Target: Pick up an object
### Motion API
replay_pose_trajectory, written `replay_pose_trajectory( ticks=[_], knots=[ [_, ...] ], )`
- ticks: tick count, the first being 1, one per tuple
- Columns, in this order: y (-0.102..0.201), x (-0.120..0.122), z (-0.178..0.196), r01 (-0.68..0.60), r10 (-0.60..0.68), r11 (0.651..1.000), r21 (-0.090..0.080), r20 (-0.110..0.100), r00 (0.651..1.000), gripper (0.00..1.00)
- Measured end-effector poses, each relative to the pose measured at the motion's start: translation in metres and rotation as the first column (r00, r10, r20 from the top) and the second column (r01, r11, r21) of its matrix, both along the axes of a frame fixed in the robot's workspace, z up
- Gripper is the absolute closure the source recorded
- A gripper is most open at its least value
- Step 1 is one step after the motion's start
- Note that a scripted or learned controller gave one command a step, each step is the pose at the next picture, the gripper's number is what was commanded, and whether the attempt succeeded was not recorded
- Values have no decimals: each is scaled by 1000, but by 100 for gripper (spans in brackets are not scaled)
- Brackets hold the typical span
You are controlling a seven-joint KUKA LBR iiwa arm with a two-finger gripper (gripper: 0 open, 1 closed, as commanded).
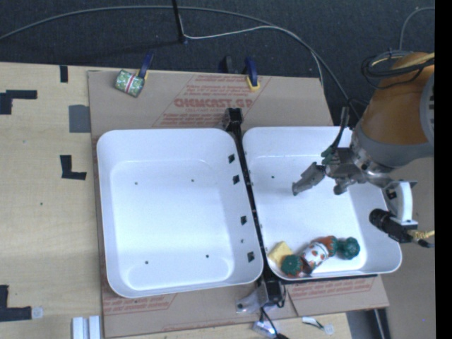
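Heaped in the near corner of the right bin [367, 258]: a red-and-white toy figure [316, 253] lying tilted, a round dark-green ball [347, 247] touching it on the side nearest the arm, a second green ball [291, 264] at its other end, and a pale yellow wedge [279, 250] against the bin's inner wall. Glossy, small, rounded pieces, except the blocky wedge. Above that heap, over the bare middle of the right bin: the claw [324, 178], dark metal, fingers spread apart, nothing between them, well apart from the toys. Behind the claw, toward the bin's outer wall: grey wrist and orange band of the arm [395, 119]. Bin smooth white plastic with rounded corners; beside it, a matching left bin [169, 141], joined along a black clipped seam. Beneath both, a brown cardboard sheet [205, 101] with red lettering on the light wooden table [35, 189]. Beyond the left bin's far corner, a small green patterned box [129, 82]. Black cables [212, 30] curving over dark carpet behind.
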State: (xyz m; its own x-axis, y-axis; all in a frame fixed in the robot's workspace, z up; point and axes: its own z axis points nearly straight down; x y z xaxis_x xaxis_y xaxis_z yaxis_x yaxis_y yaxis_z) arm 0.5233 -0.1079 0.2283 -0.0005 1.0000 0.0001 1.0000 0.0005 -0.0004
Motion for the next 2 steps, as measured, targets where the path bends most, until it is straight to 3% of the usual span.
replay_pose_trajectory(
  ticks=[2],
  knots=[
    [-94,-5,-146,3,-3,1000,0,-3,1000,0]
  ],
)
